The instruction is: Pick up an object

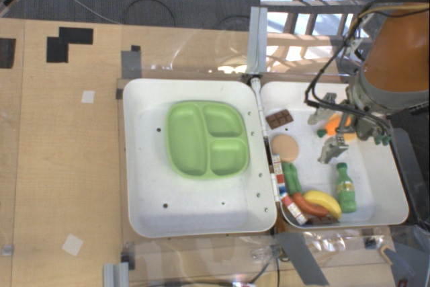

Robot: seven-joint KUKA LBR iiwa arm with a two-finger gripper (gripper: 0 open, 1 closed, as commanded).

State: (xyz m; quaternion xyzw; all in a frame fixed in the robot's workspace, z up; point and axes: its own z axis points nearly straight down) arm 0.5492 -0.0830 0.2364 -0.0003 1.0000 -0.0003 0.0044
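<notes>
While the gripper (334, 142) hangs over the right bin (383, 212), you cannot tell its claw state; green bottle (345, 186) lies at its 5 o'clock, banana (321, 201) at 6.

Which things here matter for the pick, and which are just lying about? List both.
For the pick: claw, orange piece, green bottle, banana, chocolate bar, round cookie, right bin.
Lying about: green divided plate, left bin.
</notes>
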